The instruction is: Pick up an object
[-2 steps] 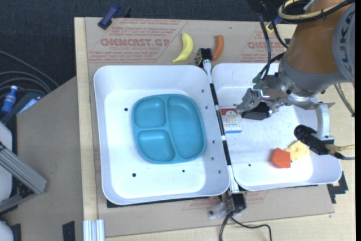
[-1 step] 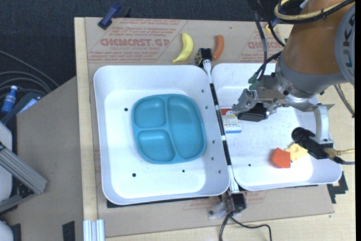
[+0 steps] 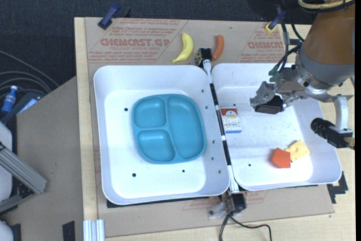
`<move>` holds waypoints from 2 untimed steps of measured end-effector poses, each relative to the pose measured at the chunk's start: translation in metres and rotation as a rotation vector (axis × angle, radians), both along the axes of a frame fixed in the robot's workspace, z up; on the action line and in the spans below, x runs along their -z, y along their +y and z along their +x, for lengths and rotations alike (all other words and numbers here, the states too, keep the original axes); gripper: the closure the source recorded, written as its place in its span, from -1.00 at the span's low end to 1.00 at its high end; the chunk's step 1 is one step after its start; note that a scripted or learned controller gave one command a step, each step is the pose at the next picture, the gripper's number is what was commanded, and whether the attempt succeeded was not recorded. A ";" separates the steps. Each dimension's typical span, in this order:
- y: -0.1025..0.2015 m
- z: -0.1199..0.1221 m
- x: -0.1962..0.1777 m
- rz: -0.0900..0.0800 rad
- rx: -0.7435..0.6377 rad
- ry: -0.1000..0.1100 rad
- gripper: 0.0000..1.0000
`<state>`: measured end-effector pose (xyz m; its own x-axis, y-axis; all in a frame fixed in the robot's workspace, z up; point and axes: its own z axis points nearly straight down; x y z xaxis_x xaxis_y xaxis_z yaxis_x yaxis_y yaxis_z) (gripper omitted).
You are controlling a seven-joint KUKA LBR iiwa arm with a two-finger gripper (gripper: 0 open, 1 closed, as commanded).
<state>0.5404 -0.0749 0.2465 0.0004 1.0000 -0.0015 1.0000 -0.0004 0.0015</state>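
— Nothing is seen lifted yet. The pincer (image 3: 269,100) is placed over the upper part of the right bin (image 3: 321,175), at the end of the grey arm (image 3: 327,48) reaching in from the right. Whether anything is held cannot be told.

— Can the state of the pincer be made out?

— It cannot; the dark tip is seen from above and the gap is not resolved. No object is seen between it.

— Where are the things that could be picked?

— Three are counted in the right bin. A small white and red carton (image 3: 230,119) is laid against the left wall, near the divider. An orange block (image 3: 281,158) and a yellow piece (image 3: 299,150) are found touching each other toward the lower right, well apart from the pincer. The carton is judged the nearer one.

— And the left bin?

— A blue divided plate (image 3: 168,127) is set in the middle of the left bin (image 3: 113,178). A toy banana (image 3: 184,48) and an orange carrot-like piece (image 3: 218,47) are left on the bench (image 3: 141,36), behind the bins.

— So how much is done?

— Little, as judged: an approach is made, while a descent, a closing on one object and a lift are left to be carried out.
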 end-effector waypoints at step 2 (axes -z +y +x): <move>-0.010 0.052 0.003 0.000 0.000 0.000 1.00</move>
